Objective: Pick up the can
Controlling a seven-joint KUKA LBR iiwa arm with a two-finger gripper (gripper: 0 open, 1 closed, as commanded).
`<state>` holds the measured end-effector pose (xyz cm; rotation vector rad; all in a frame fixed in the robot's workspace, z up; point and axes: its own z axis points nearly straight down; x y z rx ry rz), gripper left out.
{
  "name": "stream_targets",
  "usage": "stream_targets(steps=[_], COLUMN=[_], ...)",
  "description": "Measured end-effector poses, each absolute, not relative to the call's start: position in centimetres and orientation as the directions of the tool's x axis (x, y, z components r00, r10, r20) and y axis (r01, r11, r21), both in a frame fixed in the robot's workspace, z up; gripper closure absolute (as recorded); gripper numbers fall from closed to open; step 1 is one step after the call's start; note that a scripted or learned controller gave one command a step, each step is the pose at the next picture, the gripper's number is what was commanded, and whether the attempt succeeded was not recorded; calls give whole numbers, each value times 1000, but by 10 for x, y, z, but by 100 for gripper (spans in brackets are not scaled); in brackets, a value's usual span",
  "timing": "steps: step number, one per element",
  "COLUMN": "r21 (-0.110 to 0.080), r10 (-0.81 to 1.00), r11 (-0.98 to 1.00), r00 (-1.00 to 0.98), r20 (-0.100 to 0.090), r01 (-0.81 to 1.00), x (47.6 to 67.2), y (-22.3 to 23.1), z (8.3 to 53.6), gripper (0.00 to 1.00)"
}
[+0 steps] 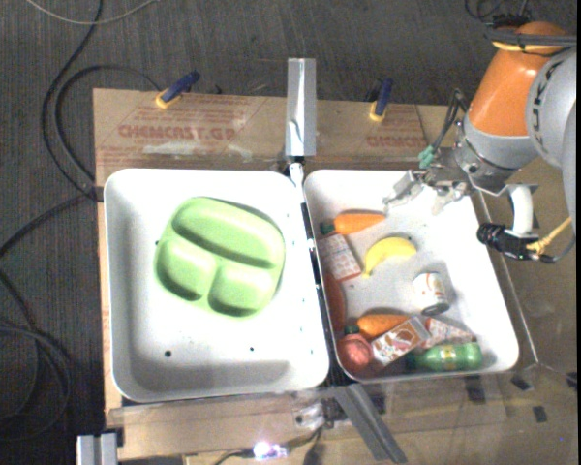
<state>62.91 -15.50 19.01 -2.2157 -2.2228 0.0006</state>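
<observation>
We see two white bins side by side on the bench. The left bin holds a big green tray, lying flat. The right bin holds the smaller things. The arm reaches in from the right, over that bin's far right corner, with the gripper low above the far wall, apart from everything; we cannot tell its state. A green bottle lies along the near wall, a banana sits mid-bin, a carrot lies at the far left. The can lies tipped right of centre, near the banana, well apart from the gripper.
</observation>
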Motion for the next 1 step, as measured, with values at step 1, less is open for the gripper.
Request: stream_targets(steps=[1], r21=[-3], r10=[996], r11=[-86], r00=[86], r20=[-1], r01=[996], x=[547], y=[-183], z=[183], gripper=[0])
